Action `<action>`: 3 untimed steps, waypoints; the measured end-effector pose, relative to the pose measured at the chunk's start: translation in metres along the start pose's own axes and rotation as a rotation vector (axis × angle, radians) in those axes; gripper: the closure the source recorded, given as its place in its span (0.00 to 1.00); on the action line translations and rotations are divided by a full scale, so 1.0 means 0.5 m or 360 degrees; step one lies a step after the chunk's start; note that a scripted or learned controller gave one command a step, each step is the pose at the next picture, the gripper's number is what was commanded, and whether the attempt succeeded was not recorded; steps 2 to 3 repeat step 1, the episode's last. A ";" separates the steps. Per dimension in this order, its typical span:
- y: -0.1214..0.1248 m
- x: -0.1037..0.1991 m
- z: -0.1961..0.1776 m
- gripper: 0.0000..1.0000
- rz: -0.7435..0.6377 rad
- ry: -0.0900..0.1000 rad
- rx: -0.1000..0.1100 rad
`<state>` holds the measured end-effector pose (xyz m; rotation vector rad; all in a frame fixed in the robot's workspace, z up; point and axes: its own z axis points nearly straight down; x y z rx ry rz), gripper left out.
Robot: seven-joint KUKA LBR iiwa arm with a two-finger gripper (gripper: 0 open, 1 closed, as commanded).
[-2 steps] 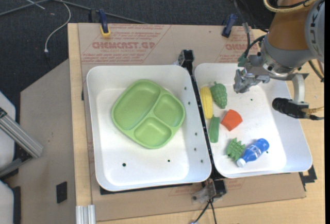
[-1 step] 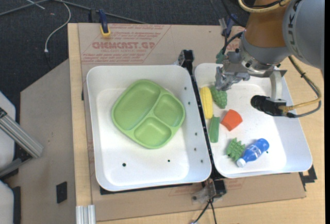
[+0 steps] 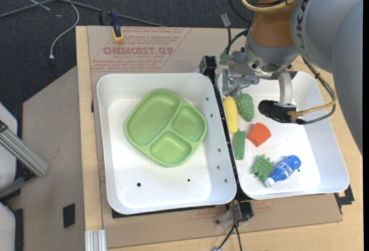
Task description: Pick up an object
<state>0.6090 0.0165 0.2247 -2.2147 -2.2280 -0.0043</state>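
Two white bins sit side by side on a sheet of cardboard (image 3: 144, 48). The left bin (image 3: 115, 186) has a green divided plate (image 3: 166, 127) lying flat near its middle. The right bin (image 3: 323, 146) has all the small things. A yellow corn cob (image 3: 230, 115) lies along its left wall, with a knobbly green toy (image 3: 245, 107) just beside it and a long green vegetable (image 3: 238, 145) below the cob. An orange block (image 3: 259, 134) sits near the middle. A spiky green toy (image 3: 262, 167) and a blue bottle (image 3: 285, 169) touch each other at the near end.

The gripper (image 3: 233, 89) hangs at the far left corner of the right bin, directly over the top ends of the corn cob and the knobbly green toy (both look to be lying on the bin floor). Whether it is released or clenched cannot be told from this angle, and nothing can be seen in its grasp.
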 end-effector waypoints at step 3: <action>0.035 0.090 -0.003 1.00 0.0002 -0.0001 -0.0002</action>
